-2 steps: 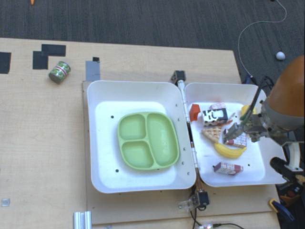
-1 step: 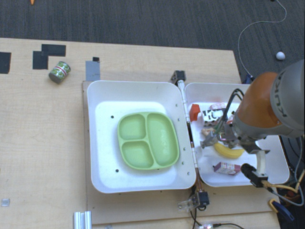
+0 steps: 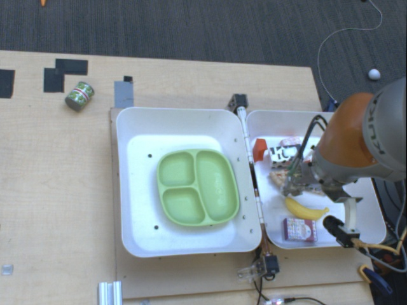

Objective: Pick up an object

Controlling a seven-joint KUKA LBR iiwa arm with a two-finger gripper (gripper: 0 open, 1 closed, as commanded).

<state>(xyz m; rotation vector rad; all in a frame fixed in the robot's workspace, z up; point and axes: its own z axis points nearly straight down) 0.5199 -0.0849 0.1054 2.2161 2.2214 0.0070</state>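
Note:
In the right bin, my gripper hangs low under the grey arm and its orange band. It is directly over a tan lumpy item and just above a yellow banana. A small purple box lies near the bin's front wall. A red item and a white packet with black print sit at the bin's back left. The arm hides the bin's back right part.
The left bin holds a green divided plate. A small green can and black patches lie on the bench at far left. Cables and clamps run along the bench's front right edge.

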